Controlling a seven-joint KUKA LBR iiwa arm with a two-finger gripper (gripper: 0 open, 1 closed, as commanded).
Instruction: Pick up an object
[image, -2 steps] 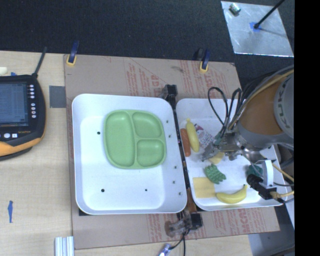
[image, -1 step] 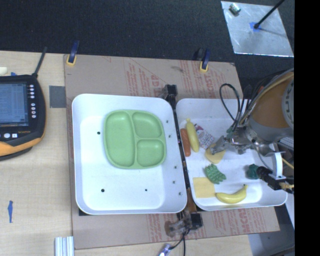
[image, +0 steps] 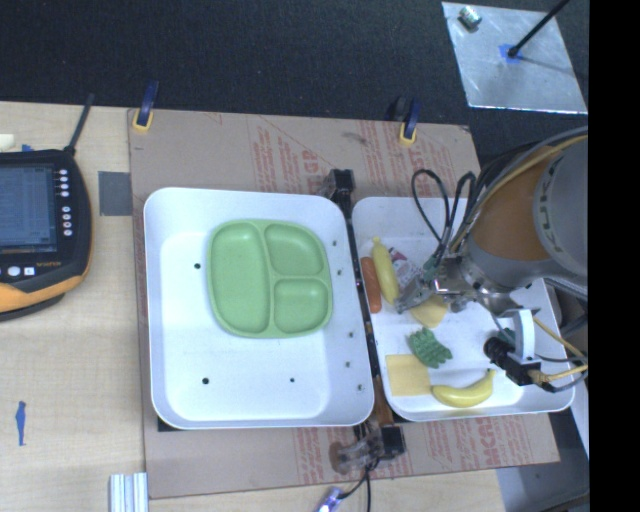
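**Tool hovering low in the right bin, grasp not yet made**

The tool (image: 418, 296) is reaching down into the right bin (image: 560, 398), its metal tip lying just beside a pale yellow wedge (image: 428, 313) and close to the yellow oblong piece (image: 385, 272) at the bin's left side. How far its tip is parted is too small and cluttered with cables to make out, so I cannot tell its state, and nothing is visibly sitting in its grip. Judging from this, the approach step is in hand: the arm is closing in on the cluster of toy foods, and no pick has been completed.

Moving outward, an orange sausage-shaped piece (image: 371, 283) is lying along the left wall of the bin, touching or nearly touching the yellow oblong. Below the tool, a green leafy piece (image: 429, 347) is resting near a flat yellow slice (image: 407, 373), and a banana (image: 462, 392) is curving along the lower wall. All of these are candidates for the pick.

The next move likely calls for settling squarely over one piece, probably the wedge nearest the tip, then closing and lifting straight up; the crowding could cause a nudge instead of a grip.

Further out, the left bin (image: 180, 390) is holding a green divided plate (image: 269, 277), and a teach pendant (image: 35, 230) is lying on the counter (image: 60, 400).
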